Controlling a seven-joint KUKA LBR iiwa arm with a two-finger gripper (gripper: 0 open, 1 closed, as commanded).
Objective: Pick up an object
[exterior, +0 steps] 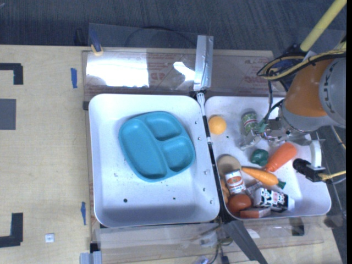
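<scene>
Over the right shallow white bin (313, 202) on the counter, I see the tool (275, 130) low beside a small green-labelled can (250, 121); I cannot tell its state. Just beyond the can lie an orange ball (218, 125) and two orange carrots (281, 156). The arm's grey-and-orange wrist (311, 95) hides that bin's far corner.

No readable text — the can label (235, 181) is blurred.

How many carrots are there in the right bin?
2. One carrot lies tilted near the middle of the right bin, below the arm. The other carrot lies lower, left of it. The pile may hide more.
</scene>
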